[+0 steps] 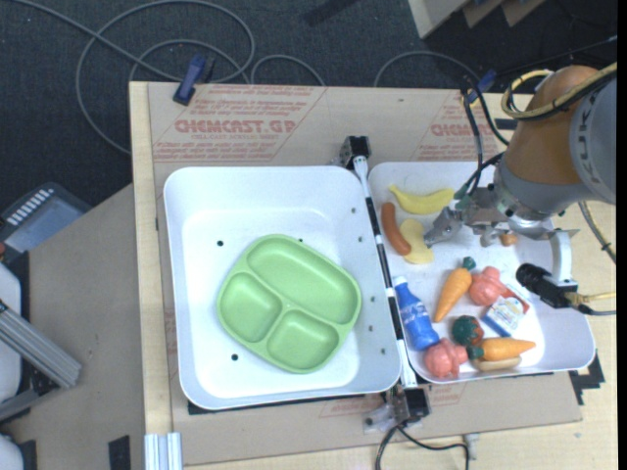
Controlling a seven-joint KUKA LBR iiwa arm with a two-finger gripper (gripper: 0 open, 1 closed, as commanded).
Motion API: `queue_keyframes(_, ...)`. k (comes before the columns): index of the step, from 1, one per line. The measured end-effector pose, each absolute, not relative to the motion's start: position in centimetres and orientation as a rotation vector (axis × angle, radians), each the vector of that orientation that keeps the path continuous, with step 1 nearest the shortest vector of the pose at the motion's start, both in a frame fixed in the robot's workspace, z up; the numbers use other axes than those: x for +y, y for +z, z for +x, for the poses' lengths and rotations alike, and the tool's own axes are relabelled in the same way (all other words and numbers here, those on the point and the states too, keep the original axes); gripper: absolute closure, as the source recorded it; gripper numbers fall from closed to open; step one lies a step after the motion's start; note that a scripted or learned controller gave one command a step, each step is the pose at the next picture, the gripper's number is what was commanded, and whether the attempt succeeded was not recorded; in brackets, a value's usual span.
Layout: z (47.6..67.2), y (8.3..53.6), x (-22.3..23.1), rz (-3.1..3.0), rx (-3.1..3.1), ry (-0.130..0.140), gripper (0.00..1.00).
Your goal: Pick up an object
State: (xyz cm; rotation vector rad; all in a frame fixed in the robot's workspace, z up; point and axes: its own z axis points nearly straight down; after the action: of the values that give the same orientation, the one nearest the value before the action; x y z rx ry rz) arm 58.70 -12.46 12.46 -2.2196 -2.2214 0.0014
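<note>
The bench (294,116) is carrying two white bins side by side. The left bin (196,213), well away from the pincer, is holding a green divided plate (289,304). The right bin (578,346) is holding the toy food, and the arm (554,145) is reaching over its upper part from the right.

Progress: the pick is not yet done. The pincer (443,225) is sitting low over the upper part of the right bin, and nothing is showing between its tips. Whether it is standing wide or narrow cannot be told from this angle. Closing on an item and lifting it are, by this judgement, the steps left.

Likely targets, largest to smallest:
- A banana (423,201) is lying just above and to the left of the pincer, curved and yellow.
- A sausage (396,230) is lying just to its left, slim and orange-red.
- A pale yellow piece (417,246) is lying just below the tips, possibly touching them.

A carrot (453,293), a blue bottle (415,316) and other toys are lying further below, apart from the pincer.
</note>
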Motion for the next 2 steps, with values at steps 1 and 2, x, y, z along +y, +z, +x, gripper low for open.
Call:
queue_keyframes(1, 53.6, 8.4, -11.5, -2.221, -2.220, 0.001, 0.00)
queue_keyframes(2, 53.7, 9.4, -11.5, -2.224, -2.221, -0.001, 1.00)
